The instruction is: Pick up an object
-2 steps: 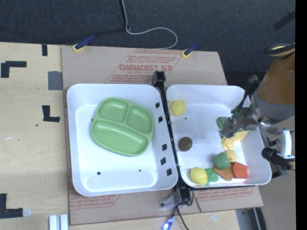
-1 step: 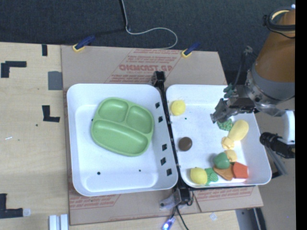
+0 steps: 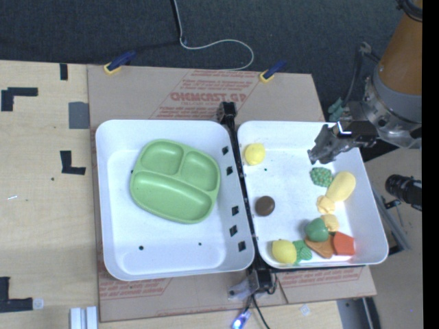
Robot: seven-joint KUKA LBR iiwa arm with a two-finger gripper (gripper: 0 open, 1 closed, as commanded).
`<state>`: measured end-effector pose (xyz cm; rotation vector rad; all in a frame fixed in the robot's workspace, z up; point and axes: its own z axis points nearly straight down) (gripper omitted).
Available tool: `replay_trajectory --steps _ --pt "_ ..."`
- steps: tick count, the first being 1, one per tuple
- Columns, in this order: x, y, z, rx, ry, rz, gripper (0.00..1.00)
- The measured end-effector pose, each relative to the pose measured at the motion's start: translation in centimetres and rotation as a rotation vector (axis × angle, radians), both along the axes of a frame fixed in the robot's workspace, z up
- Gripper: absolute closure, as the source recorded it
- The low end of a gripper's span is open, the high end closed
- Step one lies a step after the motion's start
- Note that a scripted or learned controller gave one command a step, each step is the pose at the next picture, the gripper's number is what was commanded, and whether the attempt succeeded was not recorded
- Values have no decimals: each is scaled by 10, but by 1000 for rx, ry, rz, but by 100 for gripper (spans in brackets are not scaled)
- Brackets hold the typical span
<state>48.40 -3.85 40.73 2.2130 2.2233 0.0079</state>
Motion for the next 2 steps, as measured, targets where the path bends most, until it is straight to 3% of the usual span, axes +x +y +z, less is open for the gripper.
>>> replay_trajectory --steps 1,2 --pt "-1 72 -58 1 14 4 100" --pt "0 129 14 2 1 5 100"
